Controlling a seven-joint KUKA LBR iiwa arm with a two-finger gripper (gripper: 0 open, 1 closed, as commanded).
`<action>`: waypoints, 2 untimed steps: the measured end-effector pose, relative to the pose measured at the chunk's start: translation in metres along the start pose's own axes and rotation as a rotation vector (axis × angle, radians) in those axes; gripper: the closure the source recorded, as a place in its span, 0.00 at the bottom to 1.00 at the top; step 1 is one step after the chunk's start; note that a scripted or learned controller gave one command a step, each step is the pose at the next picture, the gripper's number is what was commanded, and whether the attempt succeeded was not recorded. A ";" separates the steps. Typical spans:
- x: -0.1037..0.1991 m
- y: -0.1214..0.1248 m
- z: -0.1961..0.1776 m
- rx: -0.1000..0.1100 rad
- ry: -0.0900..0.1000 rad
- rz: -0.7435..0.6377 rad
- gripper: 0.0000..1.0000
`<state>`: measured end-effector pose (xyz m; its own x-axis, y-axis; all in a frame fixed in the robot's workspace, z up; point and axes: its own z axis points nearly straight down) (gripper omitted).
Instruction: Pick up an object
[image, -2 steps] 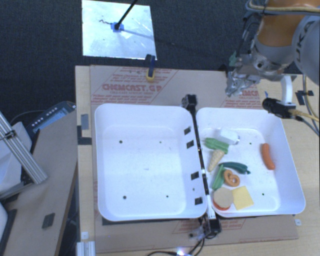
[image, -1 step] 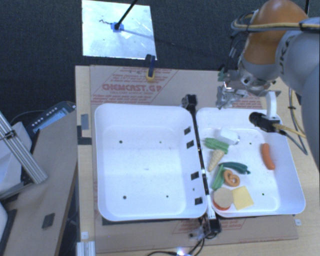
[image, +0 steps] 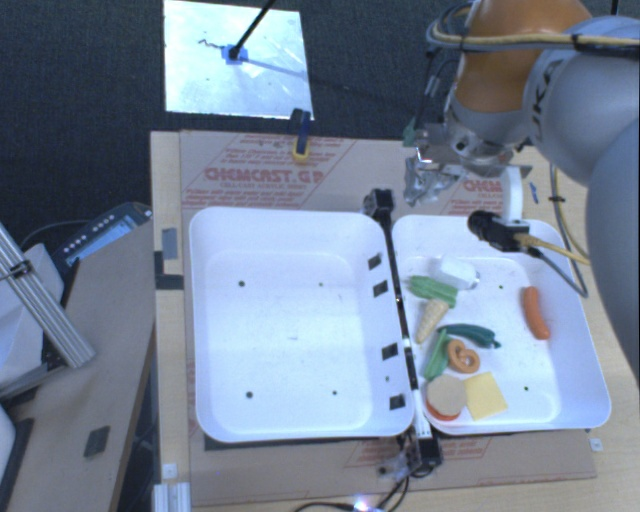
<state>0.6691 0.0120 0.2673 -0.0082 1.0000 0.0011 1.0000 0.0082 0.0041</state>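
Observation:
My gripper (image: 424, 188) hangs over the back edge of the right bin (image: 572, 352), near its left corner and apart from the objects. The right bin holds several toy foods. An orange sausage (image: 537, 312) lies at the right. A white piece (image: 457, 272) and a green pea pod (image: 432, 289) lie near the back left. Below them are a pale corn cone (image: 431, 320), a dark green bean (image: 468, 335) and an orange pretzel (image: 463, 356). A yellow cheese square (image: 486, 396) and a round tan bun (image: 446, 397) sit at the front.
The left bin (image: 290, 320) stands beside the right one, with a black hinged divider (image: 395, 300) between them. A black fitting with a yellow cable (image: 500, 231) juts over the right bin's back. A yellow and blue item (image: 300, 135) stands behind the bins.

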 end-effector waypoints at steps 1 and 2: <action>0.028 -0.011 0.056 0.007 0.000 0.001 1.00; 0.064 0.000 0.084 0.004 0.000 0.001 1.00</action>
<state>0.6687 0.0760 0.1834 -0.0075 1.0000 0.0006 1.0000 0.0075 -0.0002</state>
